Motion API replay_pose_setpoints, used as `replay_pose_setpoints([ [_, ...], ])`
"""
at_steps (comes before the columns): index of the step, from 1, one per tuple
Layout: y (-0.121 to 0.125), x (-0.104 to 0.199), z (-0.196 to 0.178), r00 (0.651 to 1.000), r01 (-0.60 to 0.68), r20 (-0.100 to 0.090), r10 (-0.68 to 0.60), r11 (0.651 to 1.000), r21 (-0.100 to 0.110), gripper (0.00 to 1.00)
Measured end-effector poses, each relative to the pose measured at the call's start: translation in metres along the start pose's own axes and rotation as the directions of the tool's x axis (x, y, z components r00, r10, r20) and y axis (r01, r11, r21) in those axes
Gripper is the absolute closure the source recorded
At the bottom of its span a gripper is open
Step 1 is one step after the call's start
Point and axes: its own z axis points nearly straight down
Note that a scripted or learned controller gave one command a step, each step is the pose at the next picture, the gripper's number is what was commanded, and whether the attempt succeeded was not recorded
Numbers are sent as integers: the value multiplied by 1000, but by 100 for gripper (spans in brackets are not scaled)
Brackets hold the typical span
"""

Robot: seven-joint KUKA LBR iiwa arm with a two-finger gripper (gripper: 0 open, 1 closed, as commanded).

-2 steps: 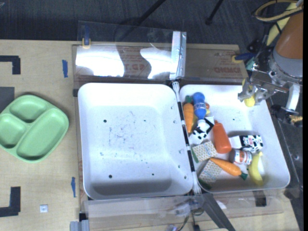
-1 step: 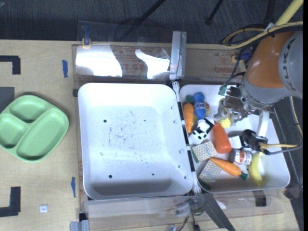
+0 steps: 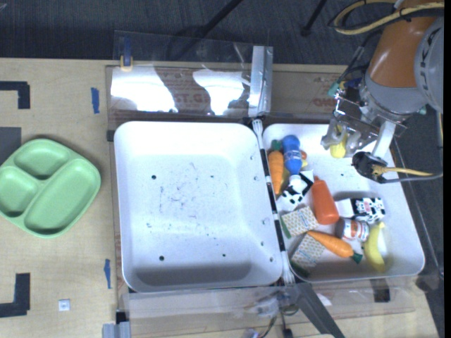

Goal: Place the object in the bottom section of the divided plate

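Note:
The green divided plate (image 3: 93,182) lies on the wooden bench at the far left, outside both bins. It has two small sections at its upper left and one large section at its lower right. My gripper (image 3: 356,146) hangs over the back of the right bin (image 3: 412,220), far from the plate. A small yellow object (image 3: 338,148) sits right beside the gripper's left side; whether it is held or resting in the bin is unclear. Several toy foods lie in this bin: a carrot (image 3: 276,169), an orange bottle shape (image 3: 324,201), a banana (image 3: 375,246) and a cow-patterned can (image 3: 368,207).
The left bin (image 3: 190,196) stands between the plate and the right bin. A clear panel (image 3: 190,83) rises behind it. A yellow cable (image 3: 405,172) trails from the wrist across the right bin's edge. Black tape marks (image 3: 17,94) are on the bench.

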Motion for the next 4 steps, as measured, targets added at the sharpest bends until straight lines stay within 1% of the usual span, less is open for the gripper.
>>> replay_pose_setpoints([
  [1, -59, 49, 9, 1000, 2, 0, -2, 1000, 5, 100],
  [2, -95, 85, 14, 999, -42, 1, 42, 999, 6, 100],
  [3, -172, 66, -5, 1000, -20, 1, 20, 1000, 5, 100],
  [4, -150, 21, -16, 998, -61, 0, 61, 998, 1, 100],
])
